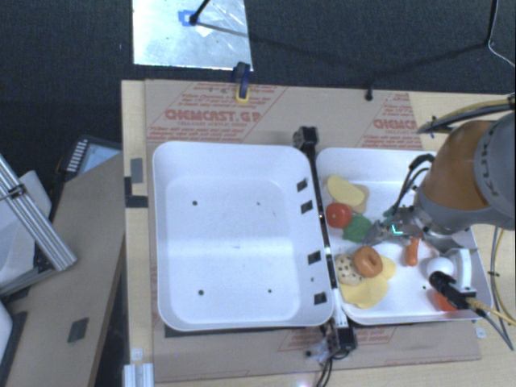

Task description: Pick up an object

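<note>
**Arm down in the right bin, no object lifted yet**

The surface (201, 103), a cardboard-covered bench, carried two shallow white bins side by side. The left bin (173, 168) took up the middle of the surface, its floor bare white. The right bin (379, 161) lay by the surface's right edge and held all the toy food.

The arm (472, 172), grey with its orange band, reached in over the right edge and hung above the right bin's middle. Its pincer (385, 229) pointed down toward the cluster of objects, near the green piece (355, 229). Whether the pincer was released or clenched could not be told: its tip was too small and dark against the clutter, and nothing could be seen gripped in it.

The candidate objects all rested on the bin floor. A pale yellow piece (347, 190) lay toward the bin's far edge, and another yellow piece (364, 293) at the near edge. The orange ring (368, 261) sat just above that, touching a speckled cookie-like piece (348, 270). A red tomato-like piece (339, 214) sat just beside the green one, along the divider between the bins. A small orange carrot shape (412, 251) lay under the arm's wrist.

By judgement, the task stood at the approach or grasp attempt: the arm had reached the objects, but closing securely and lifting remained to be done.
</note>
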Controlling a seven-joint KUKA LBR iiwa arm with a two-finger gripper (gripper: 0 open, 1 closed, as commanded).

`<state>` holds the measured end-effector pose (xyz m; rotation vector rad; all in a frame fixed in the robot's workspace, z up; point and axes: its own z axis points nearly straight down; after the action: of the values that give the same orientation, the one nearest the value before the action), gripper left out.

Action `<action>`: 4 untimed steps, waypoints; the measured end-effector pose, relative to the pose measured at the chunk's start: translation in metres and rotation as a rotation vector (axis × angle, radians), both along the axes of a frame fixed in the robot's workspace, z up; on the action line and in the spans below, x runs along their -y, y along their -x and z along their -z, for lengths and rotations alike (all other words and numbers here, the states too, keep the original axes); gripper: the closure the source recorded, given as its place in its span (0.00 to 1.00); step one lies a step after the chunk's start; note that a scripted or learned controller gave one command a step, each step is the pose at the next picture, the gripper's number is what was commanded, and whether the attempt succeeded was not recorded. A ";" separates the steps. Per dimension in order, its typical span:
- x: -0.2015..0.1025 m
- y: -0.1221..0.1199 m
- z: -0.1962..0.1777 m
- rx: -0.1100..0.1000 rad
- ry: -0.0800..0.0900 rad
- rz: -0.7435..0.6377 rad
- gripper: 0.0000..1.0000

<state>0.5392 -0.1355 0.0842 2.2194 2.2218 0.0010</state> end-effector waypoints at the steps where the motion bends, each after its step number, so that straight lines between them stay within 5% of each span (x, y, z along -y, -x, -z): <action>1: -0.049 -0.018 -0.045 0.005 -0.002 -0.008 0.00; 2: -0.075 -0.074 -0.115 0.011 0.000 -0.008 0.00; 3: -0.135 -0.113 -0.100 0.003 -0.003 -0.010 0.00; 4: -0.225 -0.128 -0.200 0.012 -0.004 -0.012 0.00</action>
<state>0.6674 0.0898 0.2846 2.2014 2.2311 0.0187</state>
